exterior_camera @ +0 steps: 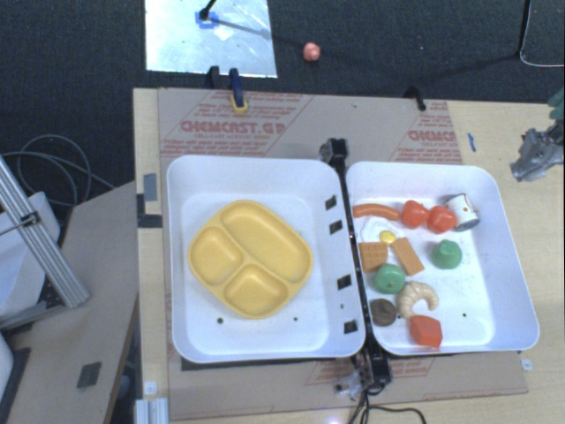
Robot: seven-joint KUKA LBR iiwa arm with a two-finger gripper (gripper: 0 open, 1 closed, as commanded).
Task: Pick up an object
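A: At the right edge, the gripper [536,155] sits outside both bins, well apart from every item. Nothing picked yet; whole grasp left, I'd say.

B: Claw state?

A: Cannot tell, too small and blurred.

B: Bins?

A: Left bin [190,237] has a yellow divided plate [251,258]. Right bin [512,263] holds the candidates: sausage [377,210], tomatoes [427,215], can [463,211], green pieces [447,253], croissant [417,298], red block [425,330].
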